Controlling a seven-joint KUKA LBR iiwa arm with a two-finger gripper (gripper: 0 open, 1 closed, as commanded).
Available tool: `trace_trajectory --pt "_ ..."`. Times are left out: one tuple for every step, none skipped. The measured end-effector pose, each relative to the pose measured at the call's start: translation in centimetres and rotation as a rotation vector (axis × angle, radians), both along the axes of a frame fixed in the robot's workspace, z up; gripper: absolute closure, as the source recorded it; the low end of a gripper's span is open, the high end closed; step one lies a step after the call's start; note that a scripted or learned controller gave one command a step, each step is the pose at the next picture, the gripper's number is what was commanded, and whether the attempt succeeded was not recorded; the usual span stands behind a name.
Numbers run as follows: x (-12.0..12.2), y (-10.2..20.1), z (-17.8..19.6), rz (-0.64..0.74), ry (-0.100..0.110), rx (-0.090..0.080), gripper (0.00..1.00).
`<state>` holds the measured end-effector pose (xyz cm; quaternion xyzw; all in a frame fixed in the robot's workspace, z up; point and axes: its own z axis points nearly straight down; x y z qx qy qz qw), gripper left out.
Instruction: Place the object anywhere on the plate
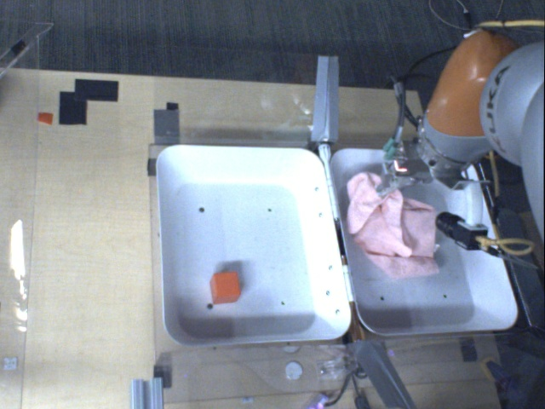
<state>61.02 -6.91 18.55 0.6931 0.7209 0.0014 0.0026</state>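
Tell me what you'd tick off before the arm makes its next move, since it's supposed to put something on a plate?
1. Gripper located: ok. The gripper is over the right bin, at the upper edge of the pink cloth.
2. Object in the gripper: cannot tell. The fingers are too small and blurred to judge.
3. Plate located: not ok. I can't make out a plate in either bin.
4. Other objects accounted for: ok. An orange block sits in the left bin, low and left, apart from the walls.
5. Cloth free to lift: ok. It lies bunched and nothing rests on it.
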Motion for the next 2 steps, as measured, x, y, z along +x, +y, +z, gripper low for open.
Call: trace_trajectory --pt "0.2 0.2 4.0 0.010 -0.003 0.000 1.00" --pt "0.4 4.6 3.5 0.413 0.000 -0.001 1.00"
